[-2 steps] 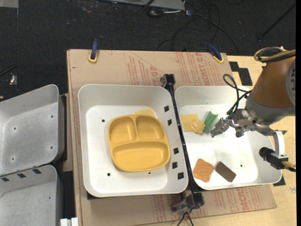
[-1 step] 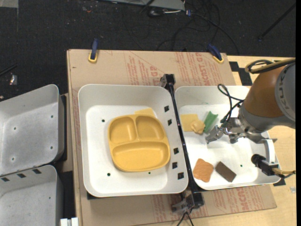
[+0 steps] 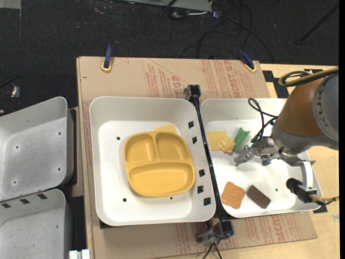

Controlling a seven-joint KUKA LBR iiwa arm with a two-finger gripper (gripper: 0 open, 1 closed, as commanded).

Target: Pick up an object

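Camera view: gripper low in right bin, just beside yellow block and green piece. Nothing seen between fingers; can't tell if open or closed. Orange round piece and brown block lie nearer the front, apart from it. Yellow tray sits in left bin. Judging by this, no pick made yet; grasp + lift still to do.

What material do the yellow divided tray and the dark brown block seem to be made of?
The yellow divided tray looks like moulded plastic: one even colour, a soft sheen, rounded compartment ridges. The dark brown block in the right bin looks matt and dull, perhaps foam or sponge, but its surface is too small to tell.
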